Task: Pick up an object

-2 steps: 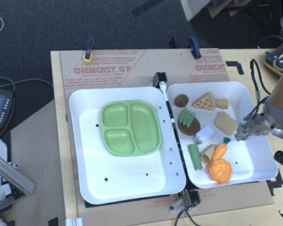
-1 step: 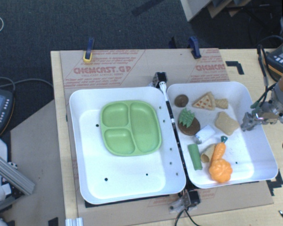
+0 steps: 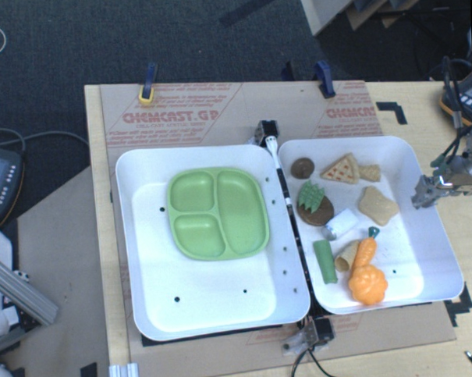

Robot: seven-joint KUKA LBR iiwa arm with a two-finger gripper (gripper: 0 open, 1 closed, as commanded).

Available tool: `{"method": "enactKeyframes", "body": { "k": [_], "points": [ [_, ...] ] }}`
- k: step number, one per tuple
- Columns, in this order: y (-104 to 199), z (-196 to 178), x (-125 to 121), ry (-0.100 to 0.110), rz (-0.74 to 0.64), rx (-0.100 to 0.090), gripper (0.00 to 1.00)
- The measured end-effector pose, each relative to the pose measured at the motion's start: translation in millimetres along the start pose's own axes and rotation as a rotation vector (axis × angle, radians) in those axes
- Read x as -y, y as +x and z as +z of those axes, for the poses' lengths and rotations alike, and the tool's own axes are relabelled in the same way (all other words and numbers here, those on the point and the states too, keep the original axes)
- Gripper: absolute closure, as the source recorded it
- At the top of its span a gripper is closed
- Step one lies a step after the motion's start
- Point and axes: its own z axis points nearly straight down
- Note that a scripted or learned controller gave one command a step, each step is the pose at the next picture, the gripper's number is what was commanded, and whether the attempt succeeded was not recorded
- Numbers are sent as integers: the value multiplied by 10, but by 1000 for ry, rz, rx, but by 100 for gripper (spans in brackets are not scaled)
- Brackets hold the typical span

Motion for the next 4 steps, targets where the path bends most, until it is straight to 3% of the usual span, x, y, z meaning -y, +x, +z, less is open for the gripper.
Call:
{"method": "enactKeyframes", "body": {
  "k": [1,2,3,4],
  "points": [
    [559,-46,195,9,-3,-7,100],
    [1044,-61,206,9,-4,-7,100],
    [1508,-71,423,11,-3,-7,100],
    [1530,-49,407,11,0,-5,100]
  ]
}}
